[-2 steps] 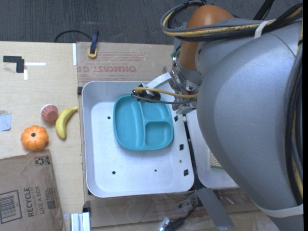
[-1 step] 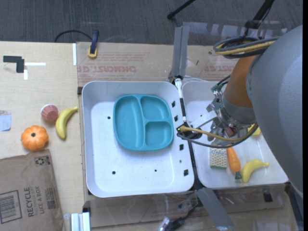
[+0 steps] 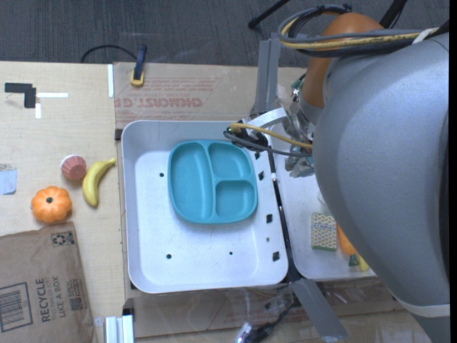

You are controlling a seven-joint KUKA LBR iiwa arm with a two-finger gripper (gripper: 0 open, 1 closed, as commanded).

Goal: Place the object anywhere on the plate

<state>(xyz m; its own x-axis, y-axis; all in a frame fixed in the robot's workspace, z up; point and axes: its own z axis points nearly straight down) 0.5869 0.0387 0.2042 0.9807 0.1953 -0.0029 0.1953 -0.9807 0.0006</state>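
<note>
A teal plate with three compartments lies in the left white bin, toward its upper middle, with nothing on it. In the right bin a yellow-green sponge lies near the front, with an orange object and a bit of yellow beside it, half hidden under the arm. The big grey arm covers most of the right bin. The wrist area with cables sits around the bin's far left corner.
On the wooden bench left of the bins lie a small pumpkin, a banana and a pinkish round item. A cardboard box sits at lower left. A yellow clamp stands at the back.
</note>
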